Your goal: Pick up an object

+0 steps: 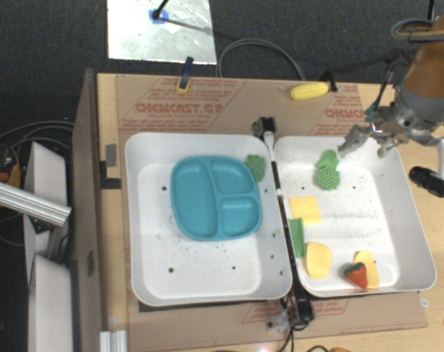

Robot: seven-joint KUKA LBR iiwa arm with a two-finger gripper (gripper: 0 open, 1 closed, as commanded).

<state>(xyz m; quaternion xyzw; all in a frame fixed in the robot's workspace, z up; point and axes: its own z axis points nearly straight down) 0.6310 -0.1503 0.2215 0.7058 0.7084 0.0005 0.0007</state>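
So the pincer [368, 139] hovers over the far right corner of the right bin [416, 218], fingers spread and nothing between them, so the pick isn't done yet. The closest candidate, a green bumpy toy [327, 170], lies in that bin, near the pincer but apart from it. Yellow pieces [305, 210] sit nearer the bin's front. Descent, closing and lifting are all still left, I'd say.

right bin [398, 196]: middle bare | toys [318, 259] crowd near-left | green brush [327, 170] far-left
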